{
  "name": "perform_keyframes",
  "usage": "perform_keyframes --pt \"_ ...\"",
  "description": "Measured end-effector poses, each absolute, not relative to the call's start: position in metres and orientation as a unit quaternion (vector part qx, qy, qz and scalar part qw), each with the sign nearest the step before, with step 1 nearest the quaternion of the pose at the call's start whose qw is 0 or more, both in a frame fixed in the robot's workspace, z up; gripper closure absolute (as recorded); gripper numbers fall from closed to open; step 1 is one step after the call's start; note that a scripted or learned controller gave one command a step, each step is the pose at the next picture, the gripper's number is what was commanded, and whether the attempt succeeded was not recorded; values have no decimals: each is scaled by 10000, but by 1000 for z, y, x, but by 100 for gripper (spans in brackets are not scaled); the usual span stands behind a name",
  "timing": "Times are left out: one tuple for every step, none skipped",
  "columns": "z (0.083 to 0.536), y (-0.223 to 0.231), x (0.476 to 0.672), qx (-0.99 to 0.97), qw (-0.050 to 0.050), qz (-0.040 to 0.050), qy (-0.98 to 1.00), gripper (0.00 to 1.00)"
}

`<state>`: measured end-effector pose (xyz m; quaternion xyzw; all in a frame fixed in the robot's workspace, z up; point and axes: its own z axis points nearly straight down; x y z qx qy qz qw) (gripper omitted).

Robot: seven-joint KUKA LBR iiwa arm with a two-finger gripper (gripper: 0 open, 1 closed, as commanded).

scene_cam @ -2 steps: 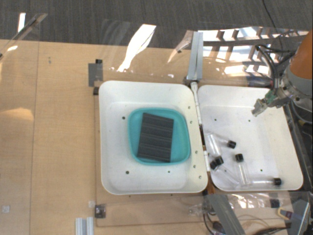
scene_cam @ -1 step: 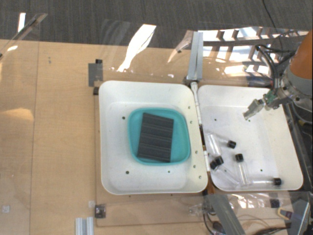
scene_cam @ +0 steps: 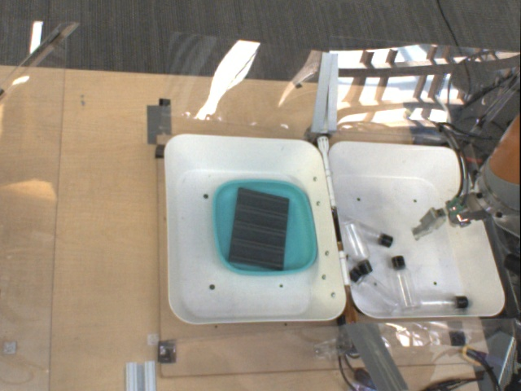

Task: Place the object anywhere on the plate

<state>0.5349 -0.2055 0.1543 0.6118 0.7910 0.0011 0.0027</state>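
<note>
A teal plate (scene_cam: 306, 239) sits in the middle of the left white bin (scene_cam: 187, 218). A dark grey ribbed rectangular block (scene_cam: 260, 228) lies flat on the plate, slightly tilted. My gripper (scene_cam: 431, 221) hangs over the right white bin (scene_cam: 391, 169), near its right side and well apart from the plate and the block. I see nothing held at its tip. The arm's orange band (scene_cam: 506, 157) shows at the right edge.
Several clear tubes with black caps (scene_cam: 385, 239) lie in the lower part of the right bin, one along its front wall (scene_cam: 431, 302). A metal divider post (scene_cam: 326, 96) rises behind the gap between the bins. Cables hang at the far right.
</note>
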Motion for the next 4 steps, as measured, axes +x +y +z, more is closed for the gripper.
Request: perform_keyframes --pt "88 -203 497 7455 53 39 6664 0" --pt "89 -115 493 9051 51 70 4252 0" --pt "357 -119 501 9182 37 44 3961 0" --pt "419 -141 489 9883 43 50 1526 0"
